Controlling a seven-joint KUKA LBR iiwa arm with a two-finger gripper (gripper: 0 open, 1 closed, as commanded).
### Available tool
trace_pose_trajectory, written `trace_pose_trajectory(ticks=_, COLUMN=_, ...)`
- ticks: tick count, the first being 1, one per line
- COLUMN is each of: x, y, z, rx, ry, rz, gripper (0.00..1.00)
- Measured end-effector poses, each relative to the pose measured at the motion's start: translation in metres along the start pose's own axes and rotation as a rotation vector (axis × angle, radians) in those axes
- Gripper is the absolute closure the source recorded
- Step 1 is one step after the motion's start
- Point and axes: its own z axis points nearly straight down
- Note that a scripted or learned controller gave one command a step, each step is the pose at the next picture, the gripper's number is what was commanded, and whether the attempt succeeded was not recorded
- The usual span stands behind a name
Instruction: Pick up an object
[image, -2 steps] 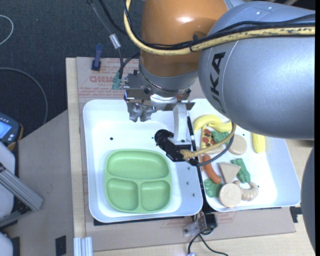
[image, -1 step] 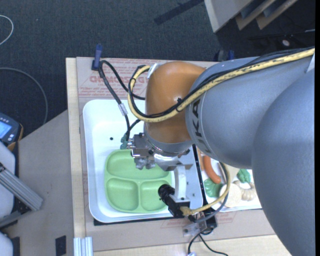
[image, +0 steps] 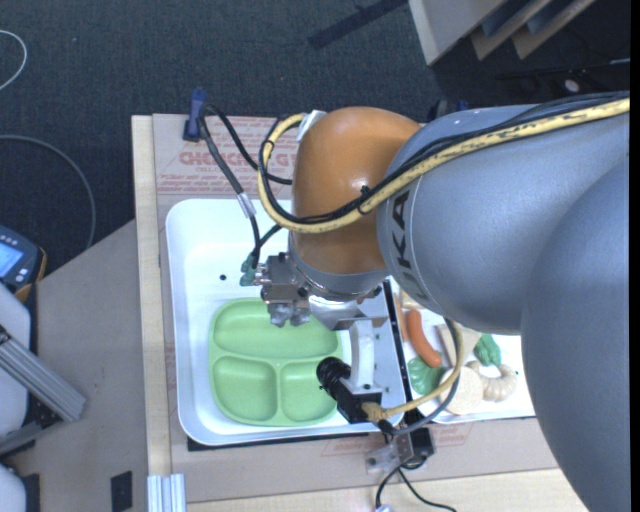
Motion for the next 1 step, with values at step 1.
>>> trace_pose_trajectory(ticks=1, x=0.0005, y=0.0002, z=-0.0098, rx=0.0, ry=0.0, rz=0.001, gripper=1.0)
